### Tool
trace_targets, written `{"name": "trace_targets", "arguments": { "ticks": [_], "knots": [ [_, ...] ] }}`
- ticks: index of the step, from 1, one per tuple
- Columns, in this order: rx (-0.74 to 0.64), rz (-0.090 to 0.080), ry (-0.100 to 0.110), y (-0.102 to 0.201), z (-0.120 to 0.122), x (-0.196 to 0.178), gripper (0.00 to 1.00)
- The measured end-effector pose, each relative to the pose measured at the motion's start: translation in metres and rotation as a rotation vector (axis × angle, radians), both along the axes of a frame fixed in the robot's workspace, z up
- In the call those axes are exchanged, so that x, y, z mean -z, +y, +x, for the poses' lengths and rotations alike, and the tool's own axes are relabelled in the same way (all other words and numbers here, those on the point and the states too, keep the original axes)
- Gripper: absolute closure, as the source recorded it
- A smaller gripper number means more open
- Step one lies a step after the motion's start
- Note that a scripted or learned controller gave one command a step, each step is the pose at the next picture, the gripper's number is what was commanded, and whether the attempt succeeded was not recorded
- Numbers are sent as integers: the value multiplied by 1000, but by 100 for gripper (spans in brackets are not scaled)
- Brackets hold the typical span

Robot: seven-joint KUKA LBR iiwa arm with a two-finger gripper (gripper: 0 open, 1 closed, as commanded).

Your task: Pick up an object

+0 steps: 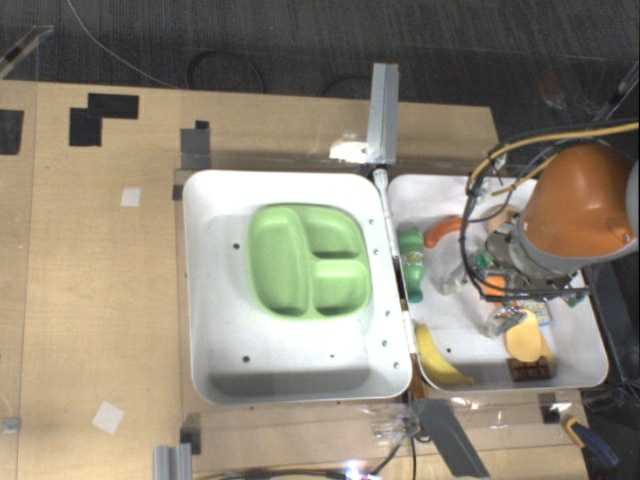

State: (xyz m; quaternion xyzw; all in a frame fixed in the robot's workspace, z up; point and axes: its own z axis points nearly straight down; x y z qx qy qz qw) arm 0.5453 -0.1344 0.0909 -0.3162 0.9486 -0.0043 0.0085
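Gripper [508,303] seemingly above yellow object [526,341]

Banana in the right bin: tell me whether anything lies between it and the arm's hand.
Nothing visible lies between them. The banana rests against the right bin's left wall near the front corner. The hand is above the bin's middle, with bare floor between them.

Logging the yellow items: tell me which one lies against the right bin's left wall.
The banana. It curves along the left wall of the right bin near the front corner, while the round yellow object sits further right, just behind a brown block.
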Motion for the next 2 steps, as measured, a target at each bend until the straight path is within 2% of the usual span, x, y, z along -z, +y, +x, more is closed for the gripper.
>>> {"name": "trace_targets", "arguments": {
  "ticks": [1, 2],
  "knots": [
    [-133, 2, 12, 32, -42, -15, 0],
    [-599, -8, -2, 29, -38, -1, 0]
  ]
}}
